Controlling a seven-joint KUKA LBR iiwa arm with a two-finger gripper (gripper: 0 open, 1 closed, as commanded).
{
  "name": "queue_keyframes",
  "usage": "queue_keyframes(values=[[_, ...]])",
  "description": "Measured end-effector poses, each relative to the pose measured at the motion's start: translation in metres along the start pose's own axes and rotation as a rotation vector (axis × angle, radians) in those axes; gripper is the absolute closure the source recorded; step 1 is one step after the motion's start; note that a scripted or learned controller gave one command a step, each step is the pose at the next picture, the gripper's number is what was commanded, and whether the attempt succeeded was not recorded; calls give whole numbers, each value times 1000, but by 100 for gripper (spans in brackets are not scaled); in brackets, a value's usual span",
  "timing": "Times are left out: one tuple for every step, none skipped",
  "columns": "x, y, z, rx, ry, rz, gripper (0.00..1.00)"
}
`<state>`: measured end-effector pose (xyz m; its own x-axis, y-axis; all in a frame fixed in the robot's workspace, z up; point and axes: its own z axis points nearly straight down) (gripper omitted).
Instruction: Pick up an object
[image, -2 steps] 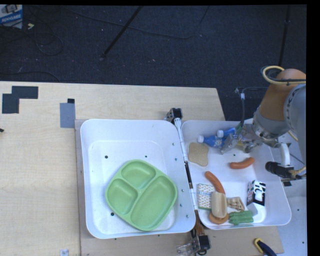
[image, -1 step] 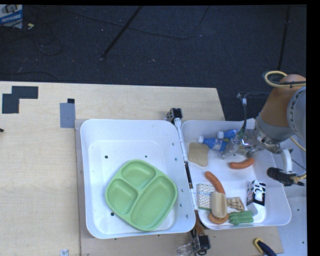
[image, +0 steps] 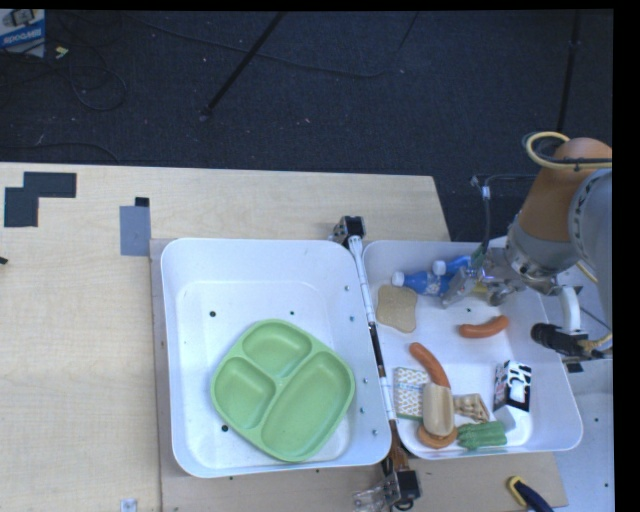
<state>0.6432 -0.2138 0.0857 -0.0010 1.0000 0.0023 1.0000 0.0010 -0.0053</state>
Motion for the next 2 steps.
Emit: queue_keyframes(values=[[0, 1, -9, 2, 2, -2, 100], [7, 2, -9, 6, 17, -6, 0]])
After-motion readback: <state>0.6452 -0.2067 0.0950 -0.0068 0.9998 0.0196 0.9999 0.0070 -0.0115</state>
